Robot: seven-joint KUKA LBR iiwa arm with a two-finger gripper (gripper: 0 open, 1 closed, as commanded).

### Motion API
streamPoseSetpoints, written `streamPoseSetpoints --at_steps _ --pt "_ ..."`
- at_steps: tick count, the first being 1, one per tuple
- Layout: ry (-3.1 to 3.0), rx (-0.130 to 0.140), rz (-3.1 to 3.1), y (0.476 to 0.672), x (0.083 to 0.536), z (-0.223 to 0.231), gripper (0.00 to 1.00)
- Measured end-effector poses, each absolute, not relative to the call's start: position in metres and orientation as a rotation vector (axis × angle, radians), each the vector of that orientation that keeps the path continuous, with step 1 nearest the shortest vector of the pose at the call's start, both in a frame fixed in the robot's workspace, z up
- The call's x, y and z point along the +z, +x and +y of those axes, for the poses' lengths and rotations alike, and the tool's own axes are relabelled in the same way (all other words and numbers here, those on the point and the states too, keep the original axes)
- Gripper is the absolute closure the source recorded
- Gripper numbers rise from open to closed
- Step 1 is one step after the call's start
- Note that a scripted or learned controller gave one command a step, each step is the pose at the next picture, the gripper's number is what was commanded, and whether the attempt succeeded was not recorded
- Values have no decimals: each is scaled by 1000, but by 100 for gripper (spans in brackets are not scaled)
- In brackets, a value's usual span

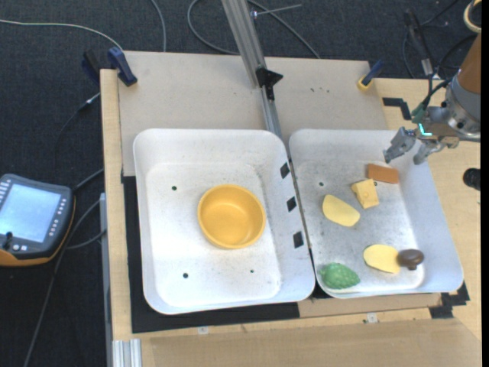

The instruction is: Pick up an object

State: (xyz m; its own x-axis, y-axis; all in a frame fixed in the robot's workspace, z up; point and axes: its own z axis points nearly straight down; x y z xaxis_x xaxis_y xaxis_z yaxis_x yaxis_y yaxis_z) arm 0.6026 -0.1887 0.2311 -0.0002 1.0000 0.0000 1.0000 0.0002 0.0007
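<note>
Just below the spread, empty gripper (408, 147) lies an orange block (383, 174); a clean pick calls for descending squarely so both fingers straddle it.

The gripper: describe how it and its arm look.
The gripper is grey metal with two short pale fingers, and a small teal light glows on its body. Behind it sits a grey wrist section, with thin dark cables looping above the arm.
</note>
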Motion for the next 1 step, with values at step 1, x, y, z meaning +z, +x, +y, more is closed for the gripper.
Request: streamPoseSetpoints --at_steps 1 --pt "2221 1 2221 603 231 -189 0"
